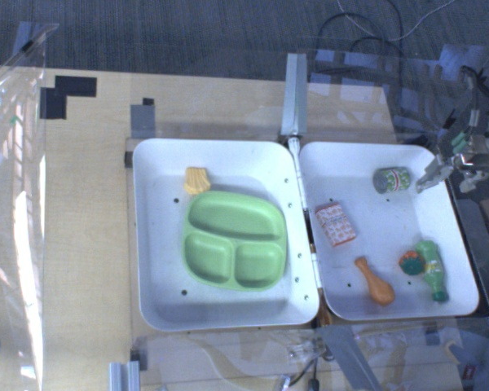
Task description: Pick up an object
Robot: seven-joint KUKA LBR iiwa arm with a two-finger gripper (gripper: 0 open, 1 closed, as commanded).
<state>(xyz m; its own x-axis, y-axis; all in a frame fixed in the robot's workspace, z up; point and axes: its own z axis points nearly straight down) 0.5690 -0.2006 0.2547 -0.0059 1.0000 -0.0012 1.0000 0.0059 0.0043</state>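
Note:
My gripper (445,182) hangs over the far right rim of the right bin (391,304). It is open, with nothing between its fingers. Just left of it a grey-green can (391,179) lies on its side. A red-and-white patterned box (336,224) lies near the bin's left wall. An orange drumstick-shaped toy (375,282) rests toward the front. At the right front a green bottle (431,269) lies beside a small orange-and-green toy (410,261).
The left bin (155,218) holds a green divided plate (235,240) and a small yellow piece (197,180) behind it. A metal post (295,96) stands behind the seam between the bins. Cables and clear panels crowd the far right.

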